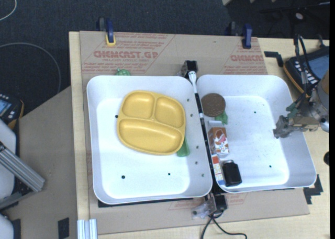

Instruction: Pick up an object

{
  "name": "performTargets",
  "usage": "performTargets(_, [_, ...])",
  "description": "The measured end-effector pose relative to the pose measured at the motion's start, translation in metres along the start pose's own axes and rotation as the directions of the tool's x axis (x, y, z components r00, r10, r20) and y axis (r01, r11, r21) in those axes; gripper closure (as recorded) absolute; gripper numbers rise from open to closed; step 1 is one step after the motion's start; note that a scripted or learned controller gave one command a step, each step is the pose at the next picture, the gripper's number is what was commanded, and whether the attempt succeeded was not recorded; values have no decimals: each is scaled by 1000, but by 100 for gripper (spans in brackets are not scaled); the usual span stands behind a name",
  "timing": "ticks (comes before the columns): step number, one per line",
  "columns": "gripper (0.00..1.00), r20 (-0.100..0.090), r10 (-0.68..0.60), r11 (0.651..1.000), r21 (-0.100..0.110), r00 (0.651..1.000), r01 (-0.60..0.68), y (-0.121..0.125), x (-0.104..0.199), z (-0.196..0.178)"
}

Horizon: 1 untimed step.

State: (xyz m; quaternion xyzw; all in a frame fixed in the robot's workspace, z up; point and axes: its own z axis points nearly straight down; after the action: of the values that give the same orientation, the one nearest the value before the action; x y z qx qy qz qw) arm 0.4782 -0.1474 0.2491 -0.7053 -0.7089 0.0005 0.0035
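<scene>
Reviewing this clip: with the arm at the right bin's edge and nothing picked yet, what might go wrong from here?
1. The round brown disc, the small printed packet and the black rectangular block line the right white bin's left wall, so a finger may strike that wall.
2. The tool sits at the far right, away from them; closing there would likely grab nothing.
3. The packet and block lie close together, so one may get nudged.
</scene>
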Motion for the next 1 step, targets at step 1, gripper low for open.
performTargets(1, [100, 0, -3, 1000, -3, 1000, 3, 2, 67, 6])
